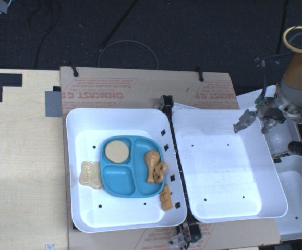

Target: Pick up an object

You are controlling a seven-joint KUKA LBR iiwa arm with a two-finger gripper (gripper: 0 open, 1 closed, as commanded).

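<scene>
A: Where does your target lie from the gripper [256,121]?

B: Your gripper hangs over the far right corner of the right bin [229,207], and its 2 fingers look spread, with nothing between them. Everything you could pick sits in the left bin [83,124], so the move runs leftward across the black divider [174,155] where the 2 bins meet, and a little toward the near edge.

A: Which object would you choose?

B: You have 4 candidates. The blue tray [120,182] fills the middle of the left bin. A round tan disc [117,151] lies in its far left compartment, and a tan twisted piece [155,166] lies in its right compartment, long axis running from far edge to near edge. A pale flat piece [91,174] touches the tray's left edge, and a small brown piece [166,198] lies just off the tray's near right corner, close to the divider.

A: So the nearest?

B: The twisted piece and the small brown one, I judge. The brown one is tight against the bin wall, so your fingers have little room there. The twisted piece stands proud of the tray floor, and closing across its narrow width looks the safer grasp.

A: And the surface?

B: Smooth white plastic, shallow sloped walls; things may slide if you nudge them.
</scene>
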